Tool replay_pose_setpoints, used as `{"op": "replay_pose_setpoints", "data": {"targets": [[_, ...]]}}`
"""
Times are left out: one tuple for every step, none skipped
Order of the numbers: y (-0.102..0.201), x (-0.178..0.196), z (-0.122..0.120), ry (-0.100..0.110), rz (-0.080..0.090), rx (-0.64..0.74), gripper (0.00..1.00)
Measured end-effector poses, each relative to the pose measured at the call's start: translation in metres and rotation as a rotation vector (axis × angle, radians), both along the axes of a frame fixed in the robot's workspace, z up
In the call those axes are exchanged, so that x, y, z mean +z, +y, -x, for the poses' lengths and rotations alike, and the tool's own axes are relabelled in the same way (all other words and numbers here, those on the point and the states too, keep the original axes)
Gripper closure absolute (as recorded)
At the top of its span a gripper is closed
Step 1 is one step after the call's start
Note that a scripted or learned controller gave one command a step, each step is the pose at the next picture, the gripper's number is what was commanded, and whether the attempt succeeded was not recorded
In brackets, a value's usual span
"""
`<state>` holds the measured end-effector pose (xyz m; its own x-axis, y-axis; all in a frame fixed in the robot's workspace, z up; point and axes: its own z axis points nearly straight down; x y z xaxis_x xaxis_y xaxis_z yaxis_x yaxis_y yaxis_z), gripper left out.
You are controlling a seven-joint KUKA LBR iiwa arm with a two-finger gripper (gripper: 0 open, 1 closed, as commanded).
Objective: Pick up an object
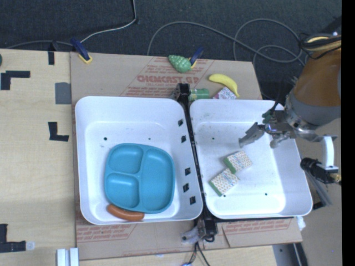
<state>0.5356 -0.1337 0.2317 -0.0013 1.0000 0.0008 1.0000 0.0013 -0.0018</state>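
Two patterned packets lay touching in the right bin; one blue divided plate and one sausage filled the left bin. The gripper hovered over the right bin, fingers spread, holding nothing; one banana lay beyond

The arm runs off the right edge — its upper part is cut away. The hot dog lies partly tucked under the blue divided plate's rim. The tool's finger spacing is too blurred to tell.
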Motion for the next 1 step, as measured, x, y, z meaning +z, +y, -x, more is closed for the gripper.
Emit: {"op": "replay_pose_setpoints", "data": {"targets": [[0.0274, -0.1253, 0.0023, -0.008, 0.003, -0.001, 0.0]]}}
